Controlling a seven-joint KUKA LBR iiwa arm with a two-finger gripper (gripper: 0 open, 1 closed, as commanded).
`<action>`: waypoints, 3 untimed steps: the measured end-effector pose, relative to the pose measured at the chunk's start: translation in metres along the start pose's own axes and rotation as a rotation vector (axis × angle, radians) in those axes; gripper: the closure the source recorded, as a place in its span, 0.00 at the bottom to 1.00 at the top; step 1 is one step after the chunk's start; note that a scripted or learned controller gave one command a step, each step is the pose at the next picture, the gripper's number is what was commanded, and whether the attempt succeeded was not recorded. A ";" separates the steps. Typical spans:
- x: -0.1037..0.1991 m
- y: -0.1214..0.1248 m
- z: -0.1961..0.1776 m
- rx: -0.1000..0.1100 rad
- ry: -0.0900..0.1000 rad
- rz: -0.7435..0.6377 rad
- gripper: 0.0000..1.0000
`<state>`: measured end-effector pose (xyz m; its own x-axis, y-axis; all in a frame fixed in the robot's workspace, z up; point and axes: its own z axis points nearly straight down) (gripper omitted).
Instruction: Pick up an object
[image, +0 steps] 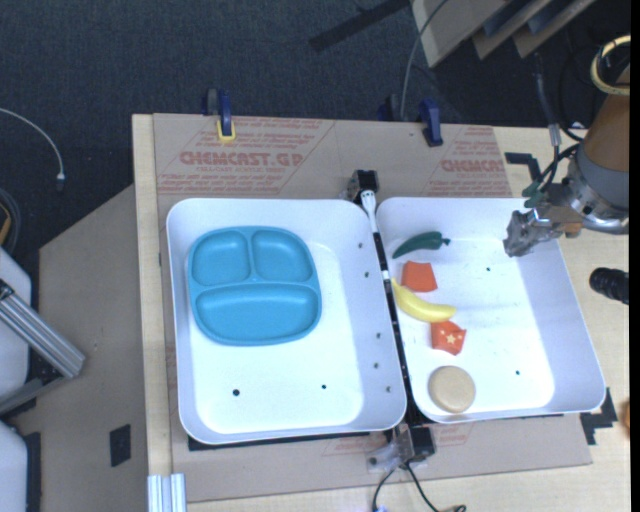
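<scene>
The pincer (522, 236) hangs over the upper right part of the right bin (560, 330), with nothing between its tips; whether they stand apart or together I cannot tell, as they read as one dark grey lump from above.

Every candidate lies well to its left. Nearest is the pepper (420, 242), slim, green and curved. Below and left of the pincer sit an orange block (419, 276), a smooth yellow banana (421, 304) lying aslant, a red piece (449, 338) with a pale mark, and a round tan disc (451, 388) lowest of all. Far left, in the other bin (200, 390), rests a blue tray (256, 285) with three compartments, glossy moulded plastic.

Risks, as I judge them: the block, banana and red piece crowd together, so a descent there could nudge a neighbour or clamp two at once. The banana's rounded skin may slip out. The low disc offers little edge, and the slick white bin floor lets things skate away.
</scene>
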<state>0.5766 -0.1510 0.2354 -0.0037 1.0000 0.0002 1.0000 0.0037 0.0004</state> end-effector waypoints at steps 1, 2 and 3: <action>0.055 0.006 -0.009 -0.002 0.000 -0.001 1.00; 0.112 0.014 -0.014 -0.003 0.001 -0.003 1.00; 0.168 0.016 0.002 0.004 0.001 -0.001 1.00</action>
<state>0.5920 0.0168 0.2339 -0.0045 1.0000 0.0012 1.0000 0.0045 -0.0035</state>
